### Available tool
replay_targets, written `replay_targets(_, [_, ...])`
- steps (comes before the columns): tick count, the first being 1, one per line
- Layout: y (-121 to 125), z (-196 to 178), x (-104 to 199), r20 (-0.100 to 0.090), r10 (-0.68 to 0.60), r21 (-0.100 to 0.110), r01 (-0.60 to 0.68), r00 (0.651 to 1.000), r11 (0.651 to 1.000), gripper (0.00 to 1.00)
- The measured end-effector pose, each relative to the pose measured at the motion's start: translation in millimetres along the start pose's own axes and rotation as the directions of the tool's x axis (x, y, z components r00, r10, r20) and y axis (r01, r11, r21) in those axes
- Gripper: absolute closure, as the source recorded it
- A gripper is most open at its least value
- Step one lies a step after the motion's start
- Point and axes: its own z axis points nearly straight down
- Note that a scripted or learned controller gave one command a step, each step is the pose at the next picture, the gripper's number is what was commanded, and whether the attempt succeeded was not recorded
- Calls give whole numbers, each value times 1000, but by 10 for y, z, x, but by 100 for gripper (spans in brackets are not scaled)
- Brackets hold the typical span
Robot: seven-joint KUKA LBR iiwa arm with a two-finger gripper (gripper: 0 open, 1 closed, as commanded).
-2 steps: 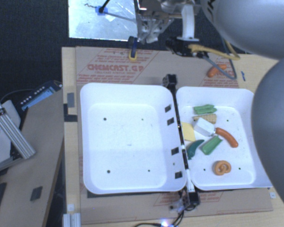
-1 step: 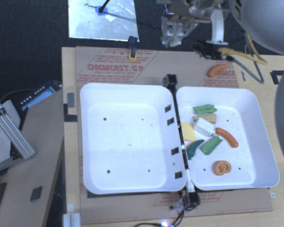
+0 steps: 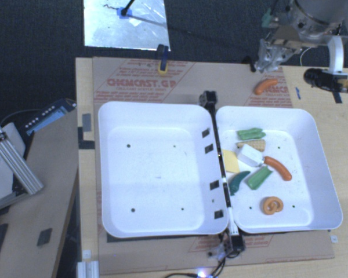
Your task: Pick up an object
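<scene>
While raised behind the right bin (image 3: pixel 313 120), hand (image 3: pixel 269 59) hovering with nothing visibly held (finger state impossible to tell). Approach step, apparently. Orange sausage (image 3: pixel 265 86) just below hand on the surface; more pieces further forward in that bin. Next: descend, close. Cardboard (image 3: pixel 140 82) reads roughly "CHEMCAST".

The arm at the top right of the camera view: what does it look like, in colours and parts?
The arm is grey metal with an orange band at the top edge. Its pincer is a small silvery metal assembly. A white curved piece hangs beside it, with thin cables nearby.
</scene>
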Motion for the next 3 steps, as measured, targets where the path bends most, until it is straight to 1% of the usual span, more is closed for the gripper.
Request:
replay_targets(1, [-178,-968,817,-7,-23,-13,23,1000,1000,100])
replay_targets(2, [6,-875,358,-2,-10,-4,10,1000,1000,100])
replay_targets(3, [-23,-1362,418,-4,-16,-8,16,1000,1000,100])
